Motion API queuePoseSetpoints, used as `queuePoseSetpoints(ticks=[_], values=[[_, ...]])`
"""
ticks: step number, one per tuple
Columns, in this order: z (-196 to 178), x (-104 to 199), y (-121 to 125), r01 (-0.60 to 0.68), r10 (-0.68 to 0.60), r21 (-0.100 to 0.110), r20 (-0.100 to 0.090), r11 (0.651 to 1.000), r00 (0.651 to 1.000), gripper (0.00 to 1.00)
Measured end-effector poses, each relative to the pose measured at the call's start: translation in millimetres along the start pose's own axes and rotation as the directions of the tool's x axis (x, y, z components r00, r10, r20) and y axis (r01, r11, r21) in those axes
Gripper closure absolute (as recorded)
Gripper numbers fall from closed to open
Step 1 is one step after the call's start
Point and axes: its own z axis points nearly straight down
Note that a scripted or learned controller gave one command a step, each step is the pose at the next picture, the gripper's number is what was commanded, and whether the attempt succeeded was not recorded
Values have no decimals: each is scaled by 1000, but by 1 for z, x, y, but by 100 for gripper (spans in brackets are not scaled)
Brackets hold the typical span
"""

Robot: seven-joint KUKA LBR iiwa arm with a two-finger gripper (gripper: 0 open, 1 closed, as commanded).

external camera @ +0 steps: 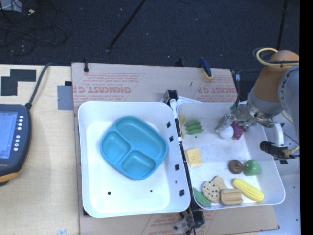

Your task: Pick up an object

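My gripper (233, 123) is low over the back of the right bin (274, 180), reaching in from the right. Directly at its tip lie a small purple toy (238, 130) and a white rounded piece (225, 131); whether either is touched is unclear. Elsewhere in this bin are a green pea pod (193, 127), a yellow cheese slice (193, 157), a brown donut (235, 166), a green round fruit (252, 167), a yellow corn cob (248, 189), a cookie (211, 191), a bread piece (231, 197) and a green leaf (200, 198).
The left bin (93, 180) holds a blue divided plate (134, 147). A black divider rail (177, 146) runs between the bins. A tablet-like pendant (12, 136) lies on the bench at far left. The arm's grey body and orange band (274, 80) stand over the right bin's back right corner.
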Motion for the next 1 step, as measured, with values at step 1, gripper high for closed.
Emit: queuePoseSetpoints(ticks=[1], values=[[-14, 0, 1, 0, 0, -5, 1, 1000, 1000, 100]])
